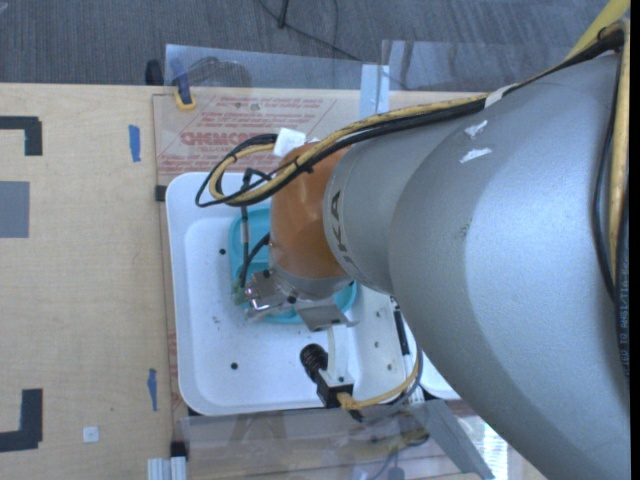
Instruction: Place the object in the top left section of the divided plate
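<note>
Red print on the board [262, 123] reads "CHEMICAL" (the remainder is illegible).

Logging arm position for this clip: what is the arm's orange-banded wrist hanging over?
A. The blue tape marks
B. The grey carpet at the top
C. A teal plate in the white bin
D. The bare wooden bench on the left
C: the orange band sits directly above the teal plate, whose rim peeks out beside and below the wrist, inside the white bin.
</note>
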